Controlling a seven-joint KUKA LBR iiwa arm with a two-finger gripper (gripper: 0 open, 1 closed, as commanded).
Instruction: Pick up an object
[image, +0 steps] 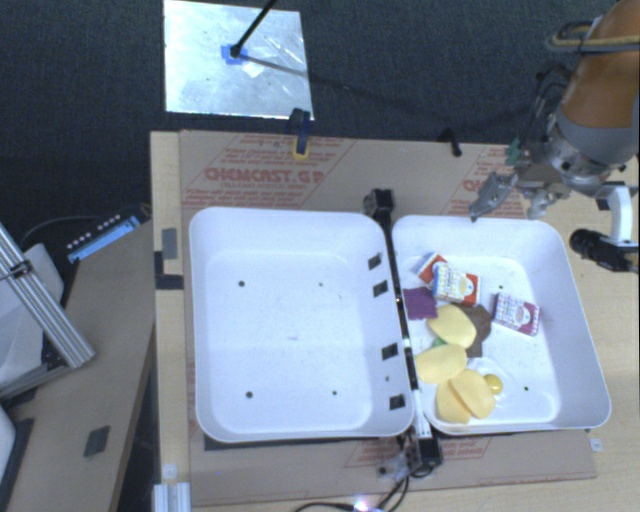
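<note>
On the tabletop (170, 380), the right bin (575, 330) holds yellow potato-like pieces (452, 360), a small red-and-white carton (455, 283) and a pink carton (517, 313). At its twelve o'clock rim the gripper (510, 198) hovers, jaws spread wide, holding nothing.

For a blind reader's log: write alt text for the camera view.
The gripper hangs open above the far edge of the right bin, gripping nothing. That bin holds a cluster of yellow potato-shaped pieces, two small cartons and a purple block; the left bin sits beside it on cardboard.
</note>
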